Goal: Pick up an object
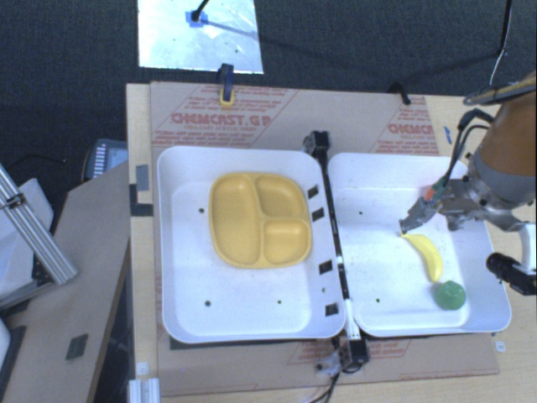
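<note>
A yellow banana [429, 255] lies in the right bin [377, 259], toward its right side. A small green round object [450, 295] sits just in front of the banana, near the bin's front right corner. My gripper [418, 217] hangs low over the right bin, its tip right at the banana's far end. The grey arm with its orange band [508, 145] comes in from the right. Nothing shows as held.
The left bin [180, 259] holds a yellow divided plate [258, 219] at its centre. A black divider [327, 242] runs between the bins. A cardboard sheet [252, 116] lies under both bins, with a clamp [226, 85] at its far edge.
</note>
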Controlling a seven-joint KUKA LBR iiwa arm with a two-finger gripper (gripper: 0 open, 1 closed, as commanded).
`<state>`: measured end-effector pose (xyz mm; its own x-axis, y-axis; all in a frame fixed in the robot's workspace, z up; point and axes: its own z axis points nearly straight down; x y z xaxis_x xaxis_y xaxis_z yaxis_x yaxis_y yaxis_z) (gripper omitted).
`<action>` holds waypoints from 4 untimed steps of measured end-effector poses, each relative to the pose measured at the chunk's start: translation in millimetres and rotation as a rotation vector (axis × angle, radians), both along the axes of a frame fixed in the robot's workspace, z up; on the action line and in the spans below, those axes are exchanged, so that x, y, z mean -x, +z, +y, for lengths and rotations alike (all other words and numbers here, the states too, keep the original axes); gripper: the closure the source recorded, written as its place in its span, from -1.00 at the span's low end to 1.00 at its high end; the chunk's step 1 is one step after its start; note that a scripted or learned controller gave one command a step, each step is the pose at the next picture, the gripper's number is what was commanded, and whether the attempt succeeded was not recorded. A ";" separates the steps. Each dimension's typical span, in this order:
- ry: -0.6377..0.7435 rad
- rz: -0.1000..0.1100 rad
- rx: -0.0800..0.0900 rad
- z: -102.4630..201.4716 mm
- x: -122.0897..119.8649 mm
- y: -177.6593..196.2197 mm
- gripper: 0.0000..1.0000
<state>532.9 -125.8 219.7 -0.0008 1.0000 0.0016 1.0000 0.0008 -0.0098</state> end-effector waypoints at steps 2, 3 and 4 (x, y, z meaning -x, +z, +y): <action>0.000 -0.008 0.001 -6.2 -3.0 -38.5 -1.00; 0.000 -0.008 0.001 -3.1 -1.6 -80.6 -1.00; 0.000 -0.006 0.000 -2.5 -1.0 -133.1 -1.00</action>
<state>533.9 -128.4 86.6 -0.0007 1.0000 0.0012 1.0000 0.0007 -0.0037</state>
